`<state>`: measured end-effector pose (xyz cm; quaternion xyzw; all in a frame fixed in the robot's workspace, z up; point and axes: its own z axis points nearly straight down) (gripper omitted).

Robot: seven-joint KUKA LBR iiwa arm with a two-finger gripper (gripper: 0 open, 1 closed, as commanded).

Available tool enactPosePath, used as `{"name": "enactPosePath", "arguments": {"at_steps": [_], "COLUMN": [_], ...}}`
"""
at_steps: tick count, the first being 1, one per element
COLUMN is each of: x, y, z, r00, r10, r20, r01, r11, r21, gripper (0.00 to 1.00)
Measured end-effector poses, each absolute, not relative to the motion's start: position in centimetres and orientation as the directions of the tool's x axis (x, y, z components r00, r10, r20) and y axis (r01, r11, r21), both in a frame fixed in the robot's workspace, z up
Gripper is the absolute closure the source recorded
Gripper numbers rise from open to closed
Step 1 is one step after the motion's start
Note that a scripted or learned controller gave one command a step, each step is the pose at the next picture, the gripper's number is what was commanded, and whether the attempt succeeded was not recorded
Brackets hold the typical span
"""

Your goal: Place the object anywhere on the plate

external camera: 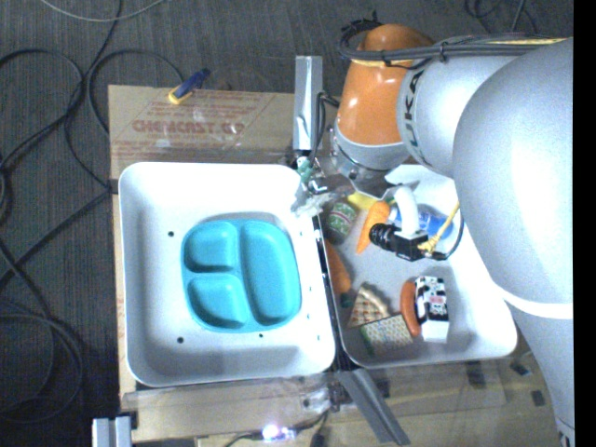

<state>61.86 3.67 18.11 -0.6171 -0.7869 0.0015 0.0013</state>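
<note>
The left bin (140, 277) is holding a blue plate (242, 273) with three compartments, sitting flat near its middle with nothing lying on it. The right bin (484, 338) is carrying the clutter: a carrot (338, 270) lying along its left wall, a small dark jar (341, 216) just beyond it, a waffle-patterned wedge (372, 317), an orange piece (409, 307) touching a black-and-white carton (432, 307), and a white and blue bottle (417, 218) further back. The grey arm (503, 156) is reaching in from the right, looming over that right bin's far end. Its claw (312, 189) is hovering at the far end of the divide between the bins; I cannot tell how it is set.
</note>
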Motion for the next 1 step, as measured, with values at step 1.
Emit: {"name": "enactPosePath", "arguments": {"at_steps": [1], "x": [59.66], "y": [3.68], "z": [18.09], "r00": [-0.093], "r10": [0.996], "r20": [0.0], "r01": [0.996], "r11": [0.093], "r21": [-0.005], "gripper": [1.0]}}
